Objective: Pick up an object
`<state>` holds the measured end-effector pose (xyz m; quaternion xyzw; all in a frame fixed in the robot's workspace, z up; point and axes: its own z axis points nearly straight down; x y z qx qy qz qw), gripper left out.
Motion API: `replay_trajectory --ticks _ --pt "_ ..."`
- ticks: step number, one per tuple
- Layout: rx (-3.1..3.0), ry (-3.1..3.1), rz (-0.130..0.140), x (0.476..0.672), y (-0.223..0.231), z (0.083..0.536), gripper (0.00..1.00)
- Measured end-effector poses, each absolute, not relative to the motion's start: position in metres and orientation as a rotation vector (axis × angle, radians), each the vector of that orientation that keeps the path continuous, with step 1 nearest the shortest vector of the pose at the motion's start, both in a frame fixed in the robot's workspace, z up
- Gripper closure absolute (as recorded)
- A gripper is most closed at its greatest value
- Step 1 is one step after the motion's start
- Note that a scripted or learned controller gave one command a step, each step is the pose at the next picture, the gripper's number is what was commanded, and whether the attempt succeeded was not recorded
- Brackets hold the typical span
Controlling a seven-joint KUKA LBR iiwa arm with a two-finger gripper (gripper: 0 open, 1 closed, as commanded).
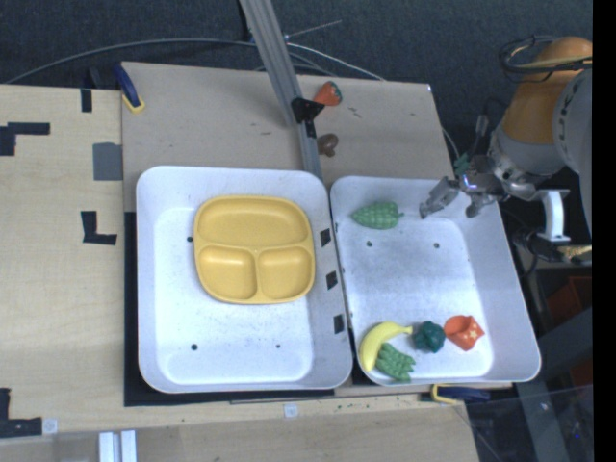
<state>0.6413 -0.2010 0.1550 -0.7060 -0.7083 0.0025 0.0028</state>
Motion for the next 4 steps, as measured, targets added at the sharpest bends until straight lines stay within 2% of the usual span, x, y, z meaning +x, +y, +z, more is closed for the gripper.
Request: replay_trajectory --ticks 1,2,4 --pt "-2.216 -2.221 0.007 0.634 -0.201 0.109 0.00" --pt "-2.217 -2.226 0.003 0.635 -0.201 0.122 1.00" --pt "-2.221 -2.228 -0.005 0.638 -0.182 0.239 1.00"
